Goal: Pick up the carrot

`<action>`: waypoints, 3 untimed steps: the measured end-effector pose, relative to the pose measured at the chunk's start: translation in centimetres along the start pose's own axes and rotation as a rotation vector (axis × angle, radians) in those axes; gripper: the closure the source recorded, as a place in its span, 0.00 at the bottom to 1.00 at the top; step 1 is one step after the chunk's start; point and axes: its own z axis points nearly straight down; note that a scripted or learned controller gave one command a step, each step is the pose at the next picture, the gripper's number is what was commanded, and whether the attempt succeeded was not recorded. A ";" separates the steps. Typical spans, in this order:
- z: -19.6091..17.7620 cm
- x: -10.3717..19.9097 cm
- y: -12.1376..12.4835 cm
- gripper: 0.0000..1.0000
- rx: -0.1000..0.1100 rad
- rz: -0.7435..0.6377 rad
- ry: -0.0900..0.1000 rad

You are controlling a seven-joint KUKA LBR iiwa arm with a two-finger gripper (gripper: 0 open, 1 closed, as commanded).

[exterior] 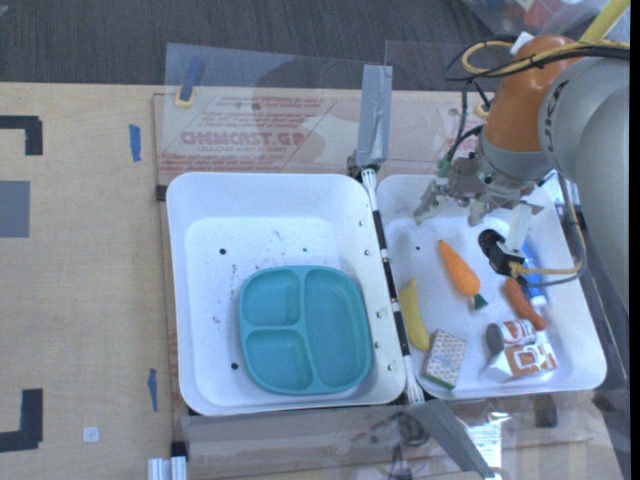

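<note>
The carrot (460, 268), orange with a small green end, lies at a slant in the middle of the right bin (590, 368). My gripper (452, 206) hangs over the back of that bin, just above and behind the carrot's upper tip. It is open, with its fingers (427, 204) spread apart and nothing between them. It is not touching the carrot.
The right bin also holds a yellow banana (413, 315) by its left wall, a speckled box (446, 358), a small orange-and-white carton (526, 354), a grey piece (494, 340), a second orange item (524, 303) and a blue item (535, 280). A teal divided plate (303, 330) lies in the left bin (200, 218).
</note>
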 end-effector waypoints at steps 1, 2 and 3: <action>2.6 -1.1 -4.7 0.00 -0.009 0.005 0.005; 1.4 -1.3 -4.5 1.00 -0.015 0.011 0.005; -7.7 3.6 -0.4 1.00 -0.005 0.095 0.004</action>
